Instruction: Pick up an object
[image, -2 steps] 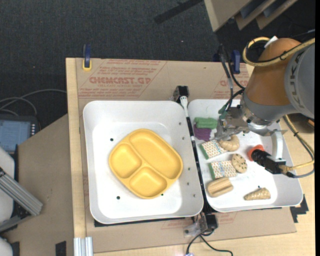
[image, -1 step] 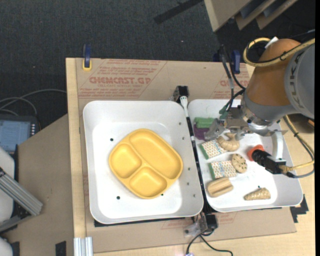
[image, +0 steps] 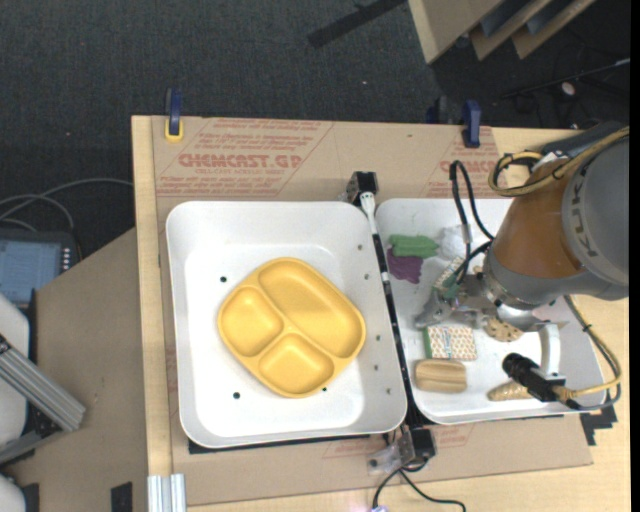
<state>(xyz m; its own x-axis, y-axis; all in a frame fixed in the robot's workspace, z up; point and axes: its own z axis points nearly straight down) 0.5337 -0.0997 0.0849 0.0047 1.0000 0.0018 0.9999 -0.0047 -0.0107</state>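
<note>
We judged the step in hand to be the descent onto one item in the right bin (image: 590, 400), and thought it best to commit to a single target, such as the patterned packet (image: 452, 343) at centre right of the frame, rather than straddle it and the tan bread-like block (image: 441, 376) just below. The arm (image: 565, 235) reached in from the right edge, bent down over that bin, its gripper (image: 462, 303) low among the clutter; whether the fingers were spread or pressed together we could not tell.
</note>
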